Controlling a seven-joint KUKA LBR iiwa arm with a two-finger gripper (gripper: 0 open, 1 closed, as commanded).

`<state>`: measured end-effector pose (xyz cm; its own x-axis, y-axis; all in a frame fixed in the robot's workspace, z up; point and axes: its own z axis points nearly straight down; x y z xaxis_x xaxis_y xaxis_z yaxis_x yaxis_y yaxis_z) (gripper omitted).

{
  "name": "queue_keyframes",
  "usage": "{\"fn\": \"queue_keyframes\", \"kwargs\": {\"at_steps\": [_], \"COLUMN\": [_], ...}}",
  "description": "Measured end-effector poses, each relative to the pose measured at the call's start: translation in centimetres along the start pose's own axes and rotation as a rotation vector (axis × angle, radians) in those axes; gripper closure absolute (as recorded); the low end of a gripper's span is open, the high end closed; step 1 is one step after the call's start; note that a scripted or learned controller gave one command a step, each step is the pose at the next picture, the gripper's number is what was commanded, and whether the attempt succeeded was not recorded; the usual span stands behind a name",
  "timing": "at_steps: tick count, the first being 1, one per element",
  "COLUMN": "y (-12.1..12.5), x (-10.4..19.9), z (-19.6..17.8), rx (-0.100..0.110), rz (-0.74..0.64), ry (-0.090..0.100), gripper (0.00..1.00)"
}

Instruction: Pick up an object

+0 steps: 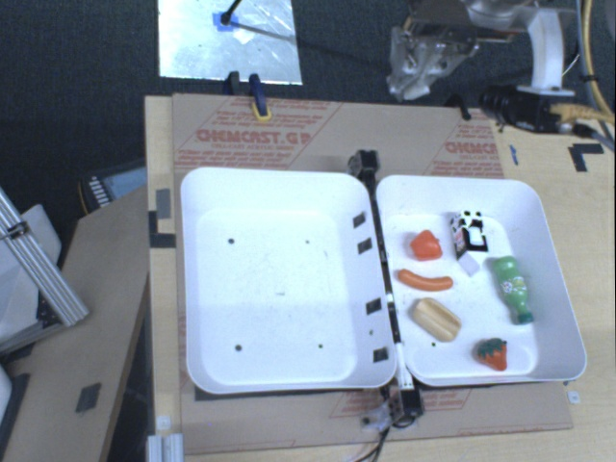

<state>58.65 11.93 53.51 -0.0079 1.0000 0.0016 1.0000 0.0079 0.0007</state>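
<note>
Right bin (553, 258) holds all the pickable stuff, six items: orange-red chunky piece (425, 245) near the bin's middle-left, black-and-white carton-like box (469, 234) just right of it, a small white bit touching the box's lower side, sausage (424, 280) lying flat below the orange piece, hot dog bun (436, 319) below the sausage, green bottle (513, 290) lying on its side toward the right wall, strawberry (492, 353) near the front edge between bun and bottle. None of them stacked, all apart except box and white bit. Left bin (207, 258) sits side by side with the right one, joined along a dark divider strip with clips. Both bins rest on a brown cardboard sheet (289, 133) with red print. Gripper (423, 61) is up at the top of the view, well behind the right bin and off the bins altogether, nothing seen between its fingers; finger state can't tell, too blurred and seen from above. Grey arm body sits above it at the top edge. Shiny metal plate (231, 27) on the dark floor at upper left, blue mark on it. Aluminium rail (38, 268) at far left.
</note>
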Motion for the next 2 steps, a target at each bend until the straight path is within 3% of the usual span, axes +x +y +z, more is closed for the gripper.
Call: {"fn": "queue_keyframes", "kwargs": {"at_steps": [1, 2], "y": [-4.8, -7.1], "x": [3.2, 5.2], "z": [0.0, 5.4], "rx": [0.0, 0.004], "rz": [-0.001, 0.001], "ry": [0.001, -0.002], "gripper": [1.0, 1.0]}}
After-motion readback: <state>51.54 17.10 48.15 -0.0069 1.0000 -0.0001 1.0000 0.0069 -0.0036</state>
